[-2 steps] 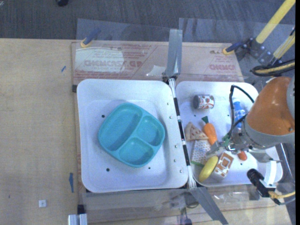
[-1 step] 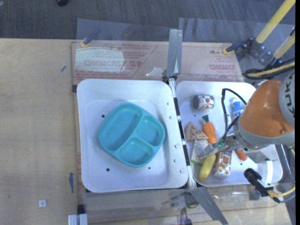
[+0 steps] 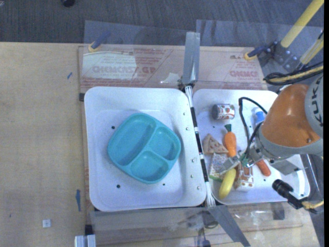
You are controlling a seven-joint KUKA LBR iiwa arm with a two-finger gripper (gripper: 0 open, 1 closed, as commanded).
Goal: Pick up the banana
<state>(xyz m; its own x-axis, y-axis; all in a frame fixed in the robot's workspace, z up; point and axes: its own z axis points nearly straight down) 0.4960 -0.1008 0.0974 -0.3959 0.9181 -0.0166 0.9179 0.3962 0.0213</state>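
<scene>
Yellow banana [image 3: 227, 183] lay in the right bin [image 3: 267, 194], just below the carrot [image 3: 231, 143]; the end effector [image 3: 246, 159] hung near it, its opening impossible to tell

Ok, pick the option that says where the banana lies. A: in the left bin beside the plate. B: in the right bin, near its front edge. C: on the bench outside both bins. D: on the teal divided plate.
B: the banana lies in the right bin near its front edge, below the carrot; the teal plate sits in the left bin.
</scene>
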